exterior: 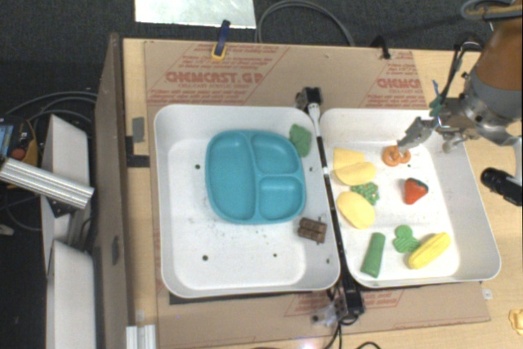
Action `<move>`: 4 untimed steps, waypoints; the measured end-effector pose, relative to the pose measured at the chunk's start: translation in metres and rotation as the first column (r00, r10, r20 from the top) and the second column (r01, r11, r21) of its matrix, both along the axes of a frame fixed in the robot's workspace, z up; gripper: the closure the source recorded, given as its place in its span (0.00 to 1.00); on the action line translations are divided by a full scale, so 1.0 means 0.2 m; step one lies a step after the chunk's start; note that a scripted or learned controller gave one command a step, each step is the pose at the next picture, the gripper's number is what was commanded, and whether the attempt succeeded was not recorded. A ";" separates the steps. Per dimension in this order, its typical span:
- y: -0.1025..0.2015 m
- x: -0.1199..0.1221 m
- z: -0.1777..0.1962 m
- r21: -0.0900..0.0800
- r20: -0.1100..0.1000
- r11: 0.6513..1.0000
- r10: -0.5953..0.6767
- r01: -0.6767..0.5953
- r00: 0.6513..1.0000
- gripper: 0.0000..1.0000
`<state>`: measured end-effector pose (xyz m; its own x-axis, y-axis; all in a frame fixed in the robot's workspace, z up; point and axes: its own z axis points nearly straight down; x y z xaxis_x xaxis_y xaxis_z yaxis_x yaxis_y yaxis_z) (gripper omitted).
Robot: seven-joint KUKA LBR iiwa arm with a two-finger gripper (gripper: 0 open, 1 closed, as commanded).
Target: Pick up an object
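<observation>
one hand [415,135] low over the right bin [482,200], just beside an orange ring piece [396,155]; finger gap impossible to tell. nearby: strawberry [415,190], yellow pieces [354,167], corn [429,249]. blue tray [253,176] in the left bin [184,257].

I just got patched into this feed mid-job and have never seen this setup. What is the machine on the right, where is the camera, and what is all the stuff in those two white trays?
One camera looks down at a slant on a bench with two shallow white bins. The grey machine with an orange band reaching in from the right is a robot arm; its gripper hangs over the right bin, just above a small orange ring-shaped piece. I can't tell whether anything is between its fingers.

The right bin also holds toy food: two pale yellow pieces, a red strawberry, a green cucumber, a yellow corn cob and green leafy bits.

The left bin holds a blue divided plate, a green piece at its corner and a small brown block.
</observation>
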<state>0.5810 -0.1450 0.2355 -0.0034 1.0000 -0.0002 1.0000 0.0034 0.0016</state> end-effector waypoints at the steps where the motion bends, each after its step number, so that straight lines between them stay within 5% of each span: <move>1: -0.14 -0.14 -0.62 0.001 -0.011 1.000 -0.006 0.006 1.000 0.00; 2: -0.07 -0.44 -0.76 0.002 -0.006 1.000 -0.004 0.004 1.000 0.00; 3: -0.11 0.13 -0.74 -0.003 0.011 1.000 0.005 -0.005 1.000 0.00; 4: -0.12 0.11 -0.70 -0.001 0.005 1.000 0.002 -0.002 1.000 1.00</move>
